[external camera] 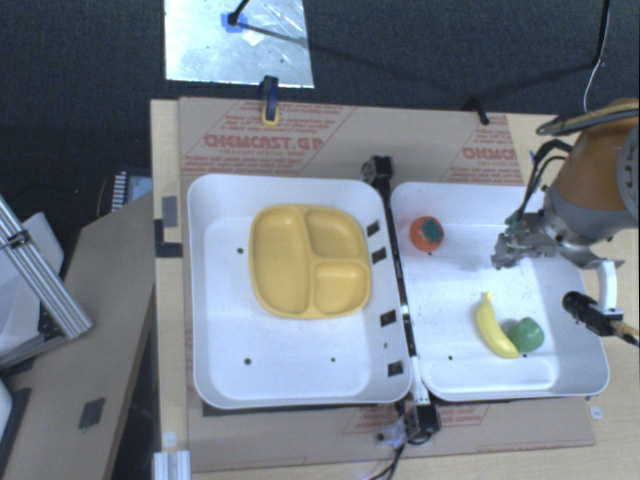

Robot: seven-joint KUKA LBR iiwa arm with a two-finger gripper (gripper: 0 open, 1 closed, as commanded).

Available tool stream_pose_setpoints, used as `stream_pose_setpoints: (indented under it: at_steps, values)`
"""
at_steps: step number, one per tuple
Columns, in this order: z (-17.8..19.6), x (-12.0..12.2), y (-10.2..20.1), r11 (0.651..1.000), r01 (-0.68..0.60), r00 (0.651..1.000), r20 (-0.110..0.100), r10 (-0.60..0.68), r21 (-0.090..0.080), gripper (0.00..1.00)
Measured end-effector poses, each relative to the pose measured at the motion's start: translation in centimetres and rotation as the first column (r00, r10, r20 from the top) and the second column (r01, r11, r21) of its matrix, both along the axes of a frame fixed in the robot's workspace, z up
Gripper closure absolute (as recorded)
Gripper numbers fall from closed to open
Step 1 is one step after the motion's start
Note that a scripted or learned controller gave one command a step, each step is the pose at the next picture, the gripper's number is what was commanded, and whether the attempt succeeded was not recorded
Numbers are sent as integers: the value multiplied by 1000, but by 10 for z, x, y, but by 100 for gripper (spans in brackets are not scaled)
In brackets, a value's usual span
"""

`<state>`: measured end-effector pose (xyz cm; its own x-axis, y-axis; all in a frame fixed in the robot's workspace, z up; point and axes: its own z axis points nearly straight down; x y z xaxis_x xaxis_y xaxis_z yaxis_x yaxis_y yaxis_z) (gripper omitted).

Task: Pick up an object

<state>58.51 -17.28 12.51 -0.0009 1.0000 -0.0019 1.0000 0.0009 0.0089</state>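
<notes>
A: Hovering over the right bin [570,373], the tool [503,251] (grip state I can't tell). Target?

B: Banana [495,328], beside the green ball [527,335]. Probably light, stiff plastic and slick; pinch it across its middle.

The arm [600,193] has a grey rounded body with an orange band above the wrist, black cables along it, and a small grey metal gripper [510,246]
</notes>
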Motion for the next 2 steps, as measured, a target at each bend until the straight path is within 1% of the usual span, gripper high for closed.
stream_pose_setpoints:
  at_steps: [1, 2]
  values:
    - [44, 1, -5, 1000, -2, 1000, -4, 2, 0, 100]
    - [93, 5, -14, 1000, -2, 1000, -2, 2, -1, 100]
